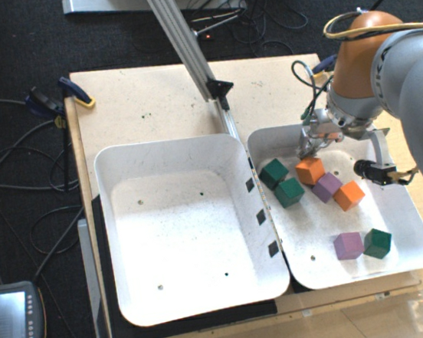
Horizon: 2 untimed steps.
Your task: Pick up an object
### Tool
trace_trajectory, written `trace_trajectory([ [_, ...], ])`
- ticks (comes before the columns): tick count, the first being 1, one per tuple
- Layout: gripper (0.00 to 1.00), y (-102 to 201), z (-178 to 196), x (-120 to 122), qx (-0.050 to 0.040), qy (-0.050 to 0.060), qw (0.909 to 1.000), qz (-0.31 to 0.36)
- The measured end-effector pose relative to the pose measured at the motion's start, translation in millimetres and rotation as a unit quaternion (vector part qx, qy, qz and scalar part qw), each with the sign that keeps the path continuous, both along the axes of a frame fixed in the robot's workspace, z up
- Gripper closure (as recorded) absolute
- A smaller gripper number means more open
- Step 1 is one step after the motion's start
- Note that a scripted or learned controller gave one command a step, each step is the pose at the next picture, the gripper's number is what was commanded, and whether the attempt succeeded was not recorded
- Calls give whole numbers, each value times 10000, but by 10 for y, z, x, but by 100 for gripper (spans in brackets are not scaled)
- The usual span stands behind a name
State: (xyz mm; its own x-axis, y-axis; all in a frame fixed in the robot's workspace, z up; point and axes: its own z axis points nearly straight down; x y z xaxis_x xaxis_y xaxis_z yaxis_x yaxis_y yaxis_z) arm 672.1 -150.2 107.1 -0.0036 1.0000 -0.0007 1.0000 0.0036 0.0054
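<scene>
Blocks of matte, painted-looking finish, seven in all, lie scattered in the right white bin [403,212] on a pale speckled bench [149,103]: three green, two orange, two purple, each a small cube with crisp edges. Two green cubes [274,171] [289,191] sit touching near the bin's left wall; an orange cube [310,170] lies just right of them, touching a purple cube [327,186], which in turn touches the second orange cube [349,196]. At the near end, a purple cube [348,245] and the third green cube [377,243] rest side by side. The grey arm [407,69], smooth and rounded with an orange band, reaches in from the right, its metal pincer [315,143] poised at the bin's far end just above the first orange cube; whether the pincer is wide or narrow cannot be told. The left white bin [119,169], shallow with rounded corners, shows a lightly speckled floor.
</scene>
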Motion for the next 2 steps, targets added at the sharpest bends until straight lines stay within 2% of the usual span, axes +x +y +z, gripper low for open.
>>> trace_trajectory([
  [1,100,32,573,-72,-6,-12,10000,-14],
  [2,100,-39,1194,-29,-12,-21,10000,-13],
])
